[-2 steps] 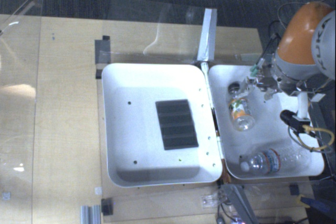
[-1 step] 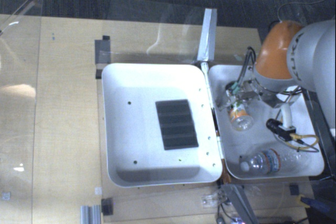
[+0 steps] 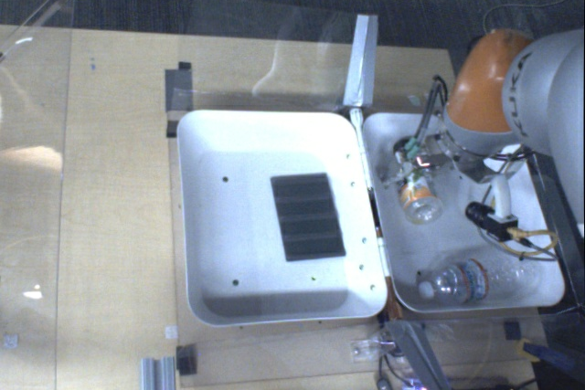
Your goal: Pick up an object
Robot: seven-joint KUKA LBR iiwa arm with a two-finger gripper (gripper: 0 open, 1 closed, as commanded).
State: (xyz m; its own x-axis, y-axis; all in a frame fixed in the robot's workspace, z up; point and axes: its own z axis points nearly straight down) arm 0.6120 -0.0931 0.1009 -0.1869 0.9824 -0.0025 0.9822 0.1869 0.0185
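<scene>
Camera view: small clear bottle (image 3: 420, 199), orange label, lies in right bin (image 3: 548, 292), upper left part, directly under gripper (image 3: 416, 162). Judged light, rigid plastic, smooth and round, likely to roll or slip; best taken across body at label. Gripper low over bottle, apparently touching its top end; how wide it stands cannot tell, nothing visibly held. Second clear bottle (image 3: 455, 280) lies near bin's front wall. Left bin (image 3: 206, 196) holds dark ribbed block (image 3: 307, 216).

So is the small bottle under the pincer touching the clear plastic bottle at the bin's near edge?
Apart. The camera view shows bare white bin floor between the small bottle and the clear plastic bottle.
</scene>
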